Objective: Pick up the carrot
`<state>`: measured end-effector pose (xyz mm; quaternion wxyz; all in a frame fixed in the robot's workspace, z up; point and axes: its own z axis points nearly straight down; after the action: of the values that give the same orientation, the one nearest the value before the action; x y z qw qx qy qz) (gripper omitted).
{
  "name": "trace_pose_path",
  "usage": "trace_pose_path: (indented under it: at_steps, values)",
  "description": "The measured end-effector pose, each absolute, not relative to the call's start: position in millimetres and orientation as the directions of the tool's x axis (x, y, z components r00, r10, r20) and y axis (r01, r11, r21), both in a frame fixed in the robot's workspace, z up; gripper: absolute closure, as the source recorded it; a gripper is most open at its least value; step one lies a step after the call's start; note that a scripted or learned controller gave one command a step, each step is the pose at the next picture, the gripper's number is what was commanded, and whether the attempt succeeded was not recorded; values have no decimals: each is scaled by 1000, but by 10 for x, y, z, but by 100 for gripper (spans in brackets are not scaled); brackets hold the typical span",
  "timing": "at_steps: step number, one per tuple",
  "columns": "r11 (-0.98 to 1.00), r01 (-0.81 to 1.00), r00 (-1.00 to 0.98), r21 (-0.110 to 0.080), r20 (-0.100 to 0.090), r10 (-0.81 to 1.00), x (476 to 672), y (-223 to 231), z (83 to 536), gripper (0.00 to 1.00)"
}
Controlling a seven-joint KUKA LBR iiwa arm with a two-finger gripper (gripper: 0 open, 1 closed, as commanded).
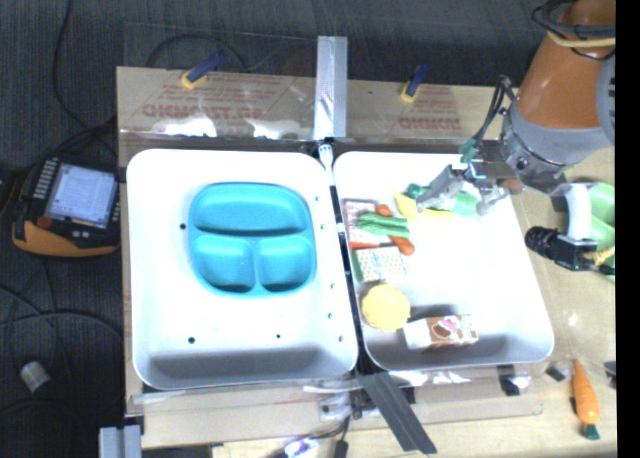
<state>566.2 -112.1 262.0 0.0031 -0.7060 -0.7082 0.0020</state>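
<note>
Carrot, small orange with green top (385, 227), is lying in the right white plastic bin (520, 276) near its left wall, crowded by a patterned card (381, 264) and yellow round toy (385, 306). Grey two-finger gripper (455, 191) is hovering open and empty toward the bin's back edge; the bin's right half is sitting bare.

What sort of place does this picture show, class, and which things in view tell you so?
Probably a robotics lab bench set up for picking trials. A robot arm reaches over two white bins; toy food such as a carrot lies in the right one, and a handheld control pendant sits on the carpet.
</note>
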Motion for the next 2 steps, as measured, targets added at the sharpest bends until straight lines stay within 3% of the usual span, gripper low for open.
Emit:
trace_pose_path:
  at_steps: [1,2]
  values:
    - [44,999,-44,-8,1,999,5682,-971,2178,0]
    - [46,999,-46,-14,4,999,5674,-961,2244,100]
